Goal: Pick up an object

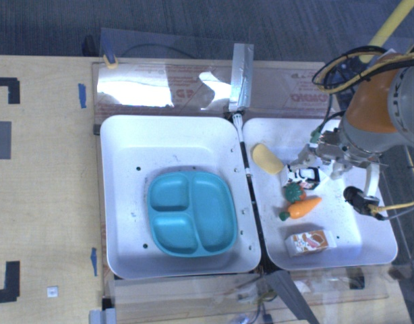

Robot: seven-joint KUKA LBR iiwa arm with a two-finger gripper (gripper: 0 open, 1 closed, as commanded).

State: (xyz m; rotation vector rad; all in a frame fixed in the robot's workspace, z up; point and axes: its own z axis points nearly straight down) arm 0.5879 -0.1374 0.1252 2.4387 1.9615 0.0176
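A blue three-compartment tray (191,212) lies in the left white bin (119,147) on the wooden bench (38,181), which bears black corner marks (8,90) and strips of blue tape (81,94).

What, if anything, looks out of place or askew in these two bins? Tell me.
Nothing looks spilled or damaged. The blue divided plate sits flat in the left bin, turned slightly askew to its walls. In the right bin, the yellow piece, toy carrot and small carton lie loosely scattered.

Red print on clear panel (308,90) behind right bin: mirrored, unreadable. No other legible text.
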